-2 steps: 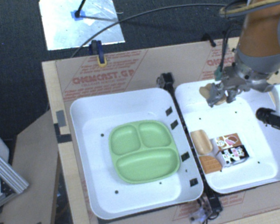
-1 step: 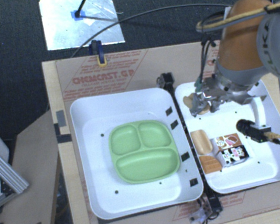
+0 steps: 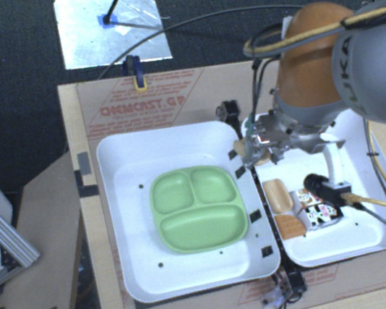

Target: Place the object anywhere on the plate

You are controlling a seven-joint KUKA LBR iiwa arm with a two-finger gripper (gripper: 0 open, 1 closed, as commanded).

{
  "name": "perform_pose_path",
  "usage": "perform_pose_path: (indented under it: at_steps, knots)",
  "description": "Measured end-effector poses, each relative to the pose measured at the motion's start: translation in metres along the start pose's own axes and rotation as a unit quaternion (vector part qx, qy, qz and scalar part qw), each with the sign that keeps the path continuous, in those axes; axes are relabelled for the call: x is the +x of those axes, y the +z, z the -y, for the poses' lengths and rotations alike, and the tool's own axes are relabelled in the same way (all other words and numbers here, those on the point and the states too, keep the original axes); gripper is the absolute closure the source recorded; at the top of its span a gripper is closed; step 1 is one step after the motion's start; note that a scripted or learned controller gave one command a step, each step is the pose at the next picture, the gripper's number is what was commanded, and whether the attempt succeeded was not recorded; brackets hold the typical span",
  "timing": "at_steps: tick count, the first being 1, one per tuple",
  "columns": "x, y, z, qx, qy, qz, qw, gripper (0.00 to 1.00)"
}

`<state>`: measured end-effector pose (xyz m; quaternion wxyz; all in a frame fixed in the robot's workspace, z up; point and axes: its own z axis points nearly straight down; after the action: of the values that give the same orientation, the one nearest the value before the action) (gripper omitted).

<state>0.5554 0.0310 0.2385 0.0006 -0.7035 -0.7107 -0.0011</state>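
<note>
A green divided plate (image 3: 199,208) lies in the middle of the left white bin (image 3: 123,198). My gripper (image 3: 306,198) hangs low over the right bin (image 3: 381,228), near its left side. Right by it lies a small item with a red, white and black pattern (image 3: 314,210). A pale tan block (image 3: 277,195) and an orange-brown ridged piece (image 3: 291,225) lie just left of that, close to the wall between the bins. Nothing lies on the plate. The arm hides the back of the right bin.
The grey arm with its orange band (image 3: 312,57) crosses the right bin from the upper right. A yellow cable (image 3: 384,202) loops across that bin's right part. The bench's cardboard surface (image 3: 148,102) lies behind the bins.
</note>
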Motion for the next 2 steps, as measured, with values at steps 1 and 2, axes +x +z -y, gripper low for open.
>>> perform_pose_path:
  at_steps: [1,2]
  knots:
    - [0.051,0.015,0.019,0.001,0.0,0.0,1.0,1.0]
    - [0.097,0.012,0.049,0.001,0.0,0.0,1.0,1.0]
